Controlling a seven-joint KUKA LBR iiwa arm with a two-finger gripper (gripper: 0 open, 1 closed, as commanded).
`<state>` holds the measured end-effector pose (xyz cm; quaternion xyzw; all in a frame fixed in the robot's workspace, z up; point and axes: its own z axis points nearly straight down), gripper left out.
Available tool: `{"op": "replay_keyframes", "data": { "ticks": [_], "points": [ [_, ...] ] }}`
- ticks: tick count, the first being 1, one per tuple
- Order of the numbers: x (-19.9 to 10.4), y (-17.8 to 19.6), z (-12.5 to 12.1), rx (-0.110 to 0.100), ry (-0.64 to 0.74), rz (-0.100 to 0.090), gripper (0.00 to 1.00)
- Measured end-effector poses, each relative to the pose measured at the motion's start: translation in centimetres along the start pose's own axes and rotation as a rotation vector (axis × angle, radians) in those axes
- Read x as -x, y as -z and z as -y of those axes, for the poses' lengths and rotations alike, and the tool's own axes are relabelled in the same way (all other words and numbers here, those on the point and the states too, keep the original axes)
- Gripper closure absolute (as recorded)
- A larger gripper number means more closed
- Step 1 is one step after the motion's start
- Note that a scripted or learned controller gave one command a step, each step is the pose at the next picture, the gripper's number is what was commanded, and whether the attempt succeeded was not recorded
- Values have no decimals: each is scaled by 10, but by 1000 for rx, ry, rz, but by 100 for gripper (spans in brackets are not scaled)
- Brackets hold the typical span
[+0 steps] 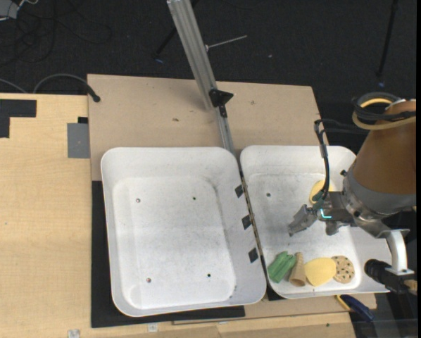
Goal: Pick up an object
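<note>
two bins: a left bin point(126, 189) and a right bin point(281, 164) are seen side by side on the bench, touching along a shared edge where small dark clips are fixed.
step in hand: the approach is judged to be under way; nothing is seen between the fingers, so no object is counted as picked yet.
gripper: the gripper point(302, 222) is held low over the middle of the right bin, pointing toward the bins' shared edge; whether the claw is wide or narrow cannot be told from this slant.
arm: the orange band point(386, 153) is seen at the right, above the grey wrist.
candidate objects: a green piece point(281, 266), a tan piece point(298, 269), a yellow piece point(320, 271) and a cookie point(343, 268) are lined up along the near wall of the right bin, the last three touching or nearly so.
another object: a yellow item point(317, 190) is partly hidden behind the gripper and its cable.
nearest target: the green piece is judged the likeliest, lying just in front of and below the gripper.
next move: a short shift toward the near wall and a descent are called for, with the fingers set astride one piece only.
risk: crowding against the wall is judged likely to spoil the grasp.
left bin contents: no objects are seen, just specks and a few small holes.
</note>
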<state>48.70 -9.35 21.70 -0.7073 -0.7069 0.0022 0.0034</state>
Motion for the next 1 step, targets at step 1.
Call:
{"op": "replay_keyframes", "data": {
  "ticks": [1],
  "points": [
    [1, 2, -1, 5, -3, 1, 0]
  ]
}}
